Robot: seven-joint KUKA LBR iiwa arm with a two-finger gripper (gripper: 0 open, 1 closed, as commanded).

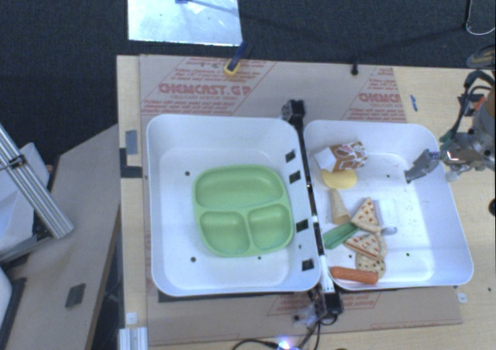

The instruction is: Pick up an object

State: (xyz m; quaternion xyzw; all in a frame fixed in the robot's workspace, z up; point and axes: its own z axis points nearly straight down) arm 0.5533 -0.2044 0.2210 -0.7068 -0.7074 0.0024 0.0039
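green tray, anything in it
Empty: the green tray in the left bin shows three bare compartments.

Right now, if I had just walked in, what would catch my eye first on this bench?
Probably the bright green plate with three sections, lying alone in the left bin. Next, the heap of toy food along the left side of the right bin: a yellow piece, pizza slices and an orange carrot. The gripper hangs over that bin's upper right part, apart from the food.
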